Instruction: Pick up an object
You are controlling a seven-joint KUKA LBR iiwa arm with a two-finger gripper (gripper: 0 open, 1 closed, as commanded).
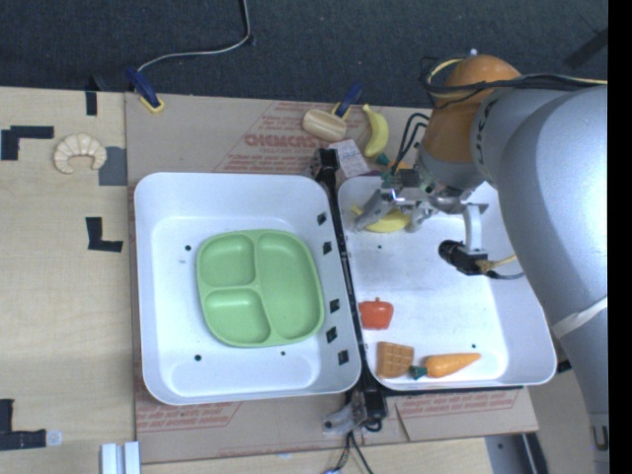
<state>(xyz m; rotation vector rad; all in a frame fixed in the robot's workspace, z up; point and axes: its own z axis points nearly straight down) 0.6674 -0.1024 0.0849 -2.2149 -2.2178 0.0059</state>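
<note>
Yellow toy fruit [387, 224] lies at the far end of the right bin [513, 314], and I see my tool [398, 203] directly over it, though I cannot tell its opening.

The gripper [395, 205] hung low at the far left corner of the right bin [513, 358], right over a yellow object [387, 224]. A red pepper [375, 313], waffle [395, 358] and carrot [451, 364] lay toward its near edge. The left bin [158, 265] held a green divided plate [261, 287].
</note>
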